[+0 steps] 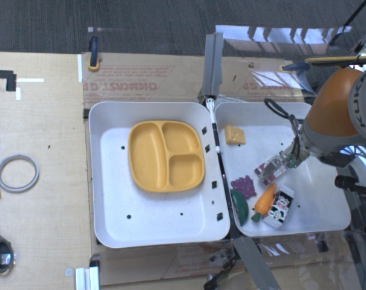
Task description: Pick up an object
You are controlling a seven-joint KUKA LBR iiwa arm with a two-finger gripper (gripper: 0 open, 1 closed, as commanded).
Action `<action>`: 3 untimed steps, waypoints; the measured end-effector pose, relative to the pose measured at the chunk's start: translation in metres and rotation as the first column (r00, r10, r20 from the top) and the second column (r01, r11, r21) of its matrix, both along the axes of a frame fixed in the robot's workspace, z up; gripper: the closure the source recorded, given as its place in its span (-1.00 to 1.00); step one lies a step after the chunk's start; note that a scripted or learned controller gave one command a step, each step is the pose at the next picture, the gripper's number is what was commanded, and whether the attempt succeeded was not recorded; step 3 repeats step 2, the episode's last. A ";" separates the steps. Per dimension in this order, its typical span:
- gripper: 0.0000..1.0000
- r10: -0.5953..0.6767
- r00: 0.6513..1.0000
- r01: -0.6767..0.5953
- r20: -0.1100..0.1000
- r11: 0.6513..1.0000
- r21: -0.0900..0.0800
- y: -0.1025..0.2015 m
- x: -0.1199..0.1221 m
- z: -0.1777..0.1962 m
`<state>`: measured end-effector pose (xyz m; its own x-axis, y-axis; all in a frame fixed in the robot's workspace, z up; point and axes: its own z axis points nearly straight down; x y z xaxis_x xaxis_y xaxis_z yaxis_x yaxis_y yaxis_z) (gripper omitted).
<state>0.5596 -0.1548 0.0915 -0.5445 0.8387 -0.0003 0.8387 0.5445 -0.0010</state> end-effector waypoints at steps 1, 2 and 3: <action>1.00 0.003 1.000 -0.003 0.001 1.000 -0.001 0.001 0.001 0.009; 1.00 0.032 0.999 -0.032 0.002 0.999 0.000 0.083 0.013 0.100; 1.00 0.032 0.999 -0.032 0.002 0.999 0.000 0.083 0.013 0.100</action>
